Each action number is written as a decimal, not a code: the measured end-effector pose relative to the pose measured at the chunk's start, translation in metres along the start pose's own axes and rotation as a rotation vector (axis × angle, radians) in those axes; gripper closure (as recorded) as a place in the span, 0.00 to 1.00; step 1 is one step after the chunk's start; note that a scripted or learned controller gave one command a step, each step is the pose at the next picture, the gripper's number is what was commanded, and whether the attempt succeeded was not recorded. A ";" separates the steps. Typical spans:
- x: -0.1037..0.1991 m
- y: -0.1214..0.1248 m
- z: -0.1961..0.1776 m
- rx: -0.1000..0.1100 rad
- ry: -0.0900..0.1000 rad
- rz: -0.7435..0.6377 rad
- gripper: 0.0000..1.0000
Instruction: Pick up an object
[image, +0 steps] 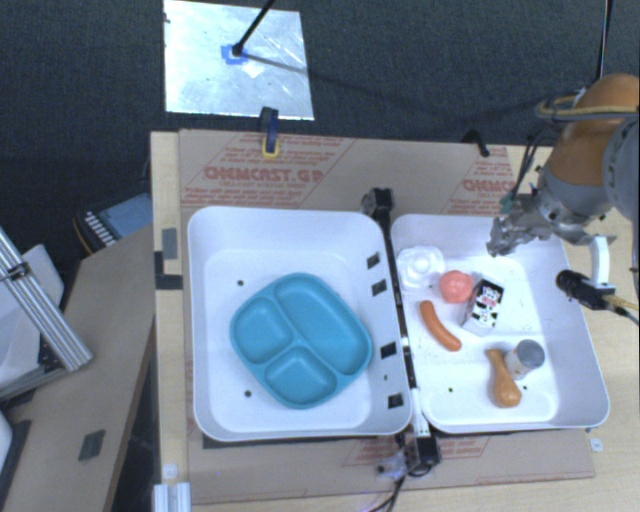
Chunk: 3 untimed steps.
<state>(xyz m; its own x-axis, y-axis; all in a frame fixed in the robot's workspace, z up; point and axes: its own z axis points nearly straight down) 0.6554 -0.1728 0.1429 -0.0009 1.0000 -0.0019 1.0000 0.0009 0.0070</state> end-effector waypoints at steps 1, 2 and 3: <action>-0.004 0.001 -0.045 0.000 0.000 0.000 1.00; -0.007 -0.001 -0.109 -0.003 -0.001 -0.001 1.00; 0.045 0.000 -0.116 0.003 0.003 -0.009 1.00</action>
<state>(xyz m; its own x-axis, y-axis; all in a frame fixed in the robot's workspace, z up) 0.6547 -0.1272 0.2586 -0.0097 1.0000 0.0014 0.9999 0.0097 0.0041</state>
